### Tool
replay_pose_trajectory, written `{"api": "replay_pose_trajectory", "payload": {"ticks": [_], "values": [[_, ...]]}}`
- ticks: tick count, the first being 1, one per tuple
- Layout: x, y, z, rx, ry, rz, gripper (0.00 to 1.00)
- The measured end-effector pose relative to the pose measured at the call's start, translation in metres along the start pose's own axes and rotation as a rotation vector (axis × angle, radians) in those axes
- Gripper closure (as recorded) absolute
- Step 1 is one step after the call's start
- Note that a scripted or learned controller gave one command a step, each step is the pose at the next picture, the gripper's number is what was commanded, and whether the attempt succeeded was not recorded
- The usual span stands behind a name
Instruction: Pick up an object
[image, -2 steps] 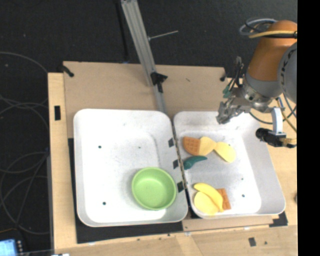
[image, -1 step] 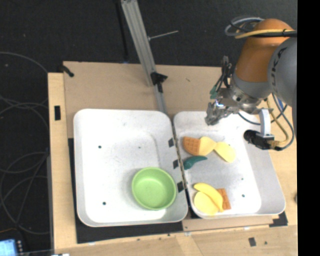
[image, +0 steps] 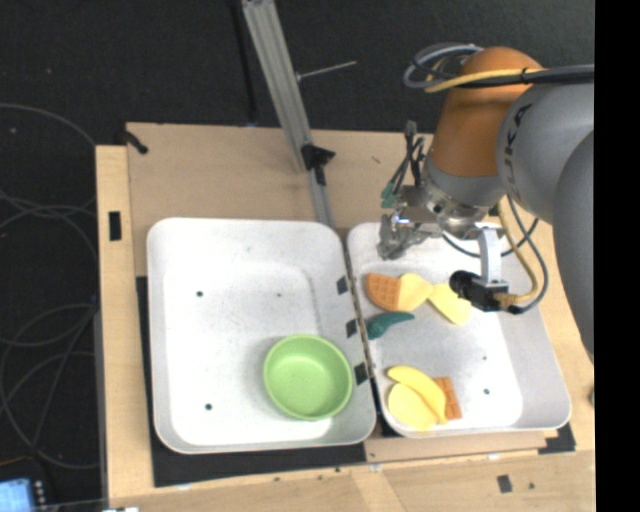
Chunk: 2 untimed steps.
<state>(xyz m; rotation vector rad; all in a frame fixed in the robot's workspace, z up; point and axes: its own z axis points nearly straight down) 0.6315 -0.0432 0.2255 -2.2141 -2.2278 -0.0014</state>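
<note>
My gripper (image: 397, 240) hangs over the far left corner of the right bin (image: 500, 400), just above and behind an orange-and-yellow toy food piece (image: 395, 291). Nothing shows between its fingers. A pale yellow piece (image: 450, 304) lies to the right of that toy, and a small teal piece (image: 388, 322) lies just in front of it by the bin's left wall. Near the front of the same bin sit a yellow rounded piece (image: 412, 397) and an orange slab (image: 449, 397) side by side.
The left bin (image: 220, 290) holds a green bowl (image: 308, 376) at its front right. A grey metal pole (image: 288, 95) slants down to the gap between the bins. A black cable connector (image: 478, 290) hangs off the wrist over the right bin.
</note>
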Motion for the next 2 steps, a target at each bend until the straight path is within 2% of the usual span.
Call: {"api": "replay_pose_trajectory", "payload": {"ticks": [1,2], "values": [[0.054,-0.013,0.004,0.001,0.000,-0.001,1.00],[0.102,-0.033,-0.009,0.001,0.001,0.003,1.00]]}}
